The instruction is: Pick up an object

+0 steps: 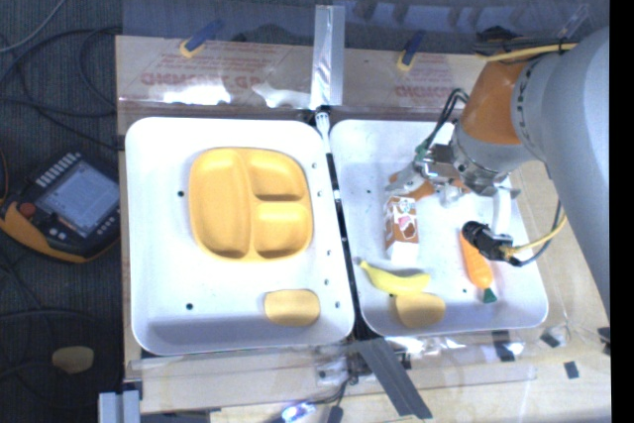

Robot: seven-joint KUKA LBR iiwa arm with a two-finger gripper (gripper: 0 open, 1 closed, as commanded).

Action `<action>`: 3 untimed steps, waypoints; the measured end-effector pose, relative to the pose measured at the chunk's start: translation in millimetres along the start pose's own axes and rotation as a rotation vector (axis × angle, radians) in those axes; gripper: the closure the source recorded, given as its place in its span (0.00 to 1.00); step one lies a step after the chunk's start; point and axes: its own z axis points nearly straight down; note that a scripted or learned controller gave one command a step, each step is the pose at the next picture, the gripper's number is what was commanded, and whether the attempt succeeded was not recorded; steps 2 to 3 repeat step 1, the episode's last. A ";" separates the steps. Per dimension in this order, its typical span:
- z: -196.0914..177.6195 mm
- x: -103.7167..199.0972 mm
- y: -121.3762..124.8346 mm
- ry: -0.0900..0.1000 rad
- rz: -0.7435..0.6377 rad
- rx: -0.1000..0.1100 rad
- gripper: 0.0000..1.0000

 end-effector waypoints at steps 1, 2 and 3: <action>-9.6 0.3 0.7 0.002 0.000 -0.002 1.00; -9.6 0.3 0.7 0.002 0.000 -0.002 1.00; -9.6 0.3 0.7 0.002 0.000 -0.002 1.00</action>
